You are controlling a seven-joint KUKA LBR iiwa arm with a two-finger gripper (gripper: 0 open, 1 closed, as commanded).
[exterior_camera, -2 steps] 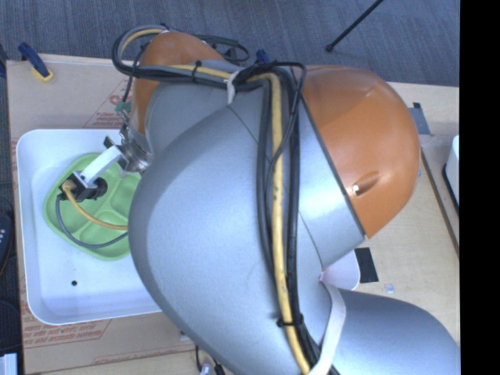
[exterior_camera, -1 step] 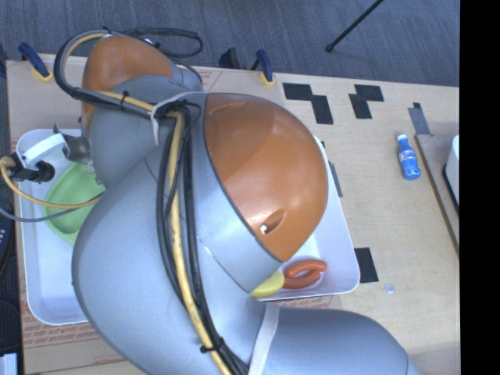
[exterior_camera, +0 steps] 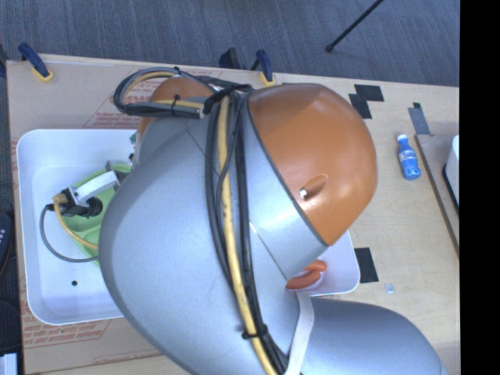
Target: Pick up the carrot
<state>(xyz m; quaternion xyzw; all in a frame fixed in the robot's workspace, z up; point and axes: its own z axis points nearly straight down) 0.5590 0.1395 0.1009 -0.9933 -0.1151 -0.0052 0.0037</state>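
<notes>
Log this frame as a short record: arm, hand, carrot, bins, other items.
arm: grey and orange body fills the middle, covering most of both bins
hand: over the left bin, near green item; finger state cannot be told
carrot: orange tip peeks out at the right bin's near edge
other: blue bottle on the bench, right

This is a robotics lab or test cell, not a home. A large grey industrial arm (exterior_camera: 195,241) with an orange band (exterior_camera: 312,155) and bundled cables (exterior_camera: 226,209) looms over a pale wooden bench (exterior_camera: 406,233). Spring clamps (exterior_camera: 35,62) grip the bench's far edge, and black tape marks (exterior_camera: 366,98) dot its surface — signs of a fixed setup. A shallow white bin (exterior_camera: 35,233) sits at left, and grey office carpet (exterior_camera: 195,14) lies beyond, crossed by a dark stand leg (exterior_camera: 367,14).
</notes>
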